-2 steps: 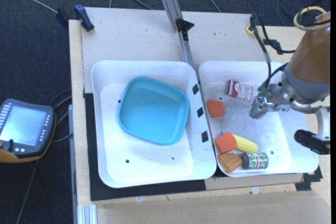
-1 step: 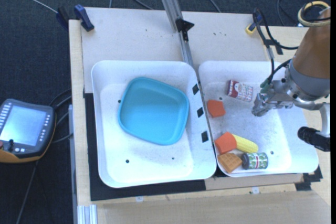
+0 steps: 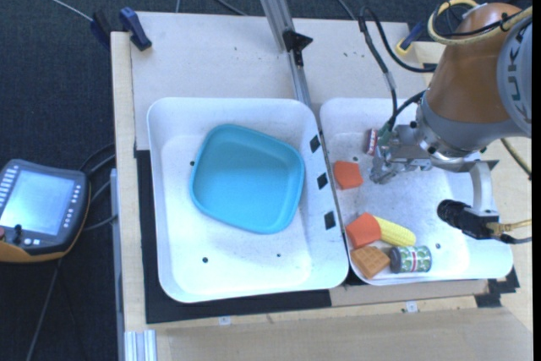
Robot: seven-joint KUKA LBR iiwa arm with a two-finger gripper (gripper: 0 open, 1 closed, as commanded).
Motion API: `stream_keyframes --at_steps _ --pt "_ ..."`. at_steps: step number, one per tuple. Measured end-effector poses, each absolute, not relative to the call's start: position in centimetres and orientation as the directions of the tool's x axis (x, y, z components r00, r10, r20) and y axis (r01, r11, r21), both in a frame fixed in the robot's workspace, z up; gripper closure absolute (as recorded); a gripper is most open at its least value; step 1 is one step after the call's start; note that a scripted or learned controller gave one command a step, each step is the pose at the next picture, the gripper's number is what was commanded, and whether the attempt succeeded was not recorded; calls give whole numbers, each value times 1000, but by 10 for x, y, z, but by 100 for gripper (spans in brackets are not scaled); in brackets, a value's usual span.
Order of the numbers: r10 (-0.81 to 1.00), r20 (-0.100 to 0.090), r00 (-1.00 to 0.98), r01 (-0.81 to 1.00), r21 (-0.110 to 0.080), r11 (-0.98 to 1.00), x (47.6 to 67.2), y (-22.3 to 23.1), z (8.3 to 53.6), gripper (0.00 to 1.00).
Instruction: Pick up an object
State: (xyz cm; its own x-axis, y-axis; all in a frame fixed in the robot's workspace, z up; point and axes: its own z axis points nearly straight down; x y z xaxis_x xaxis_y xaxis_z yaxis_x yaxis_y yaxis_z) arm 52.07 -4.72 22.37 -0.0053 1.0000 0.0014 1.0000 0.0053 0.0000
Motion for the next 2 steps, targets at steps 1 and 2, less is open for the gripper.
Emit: stream_keyframes --at_steps 1,2 --pt "1000 1 -4 1000 0 4 534 1 225 100" --pt "1000 1 -6 1000 0 6 534 61 221 100"
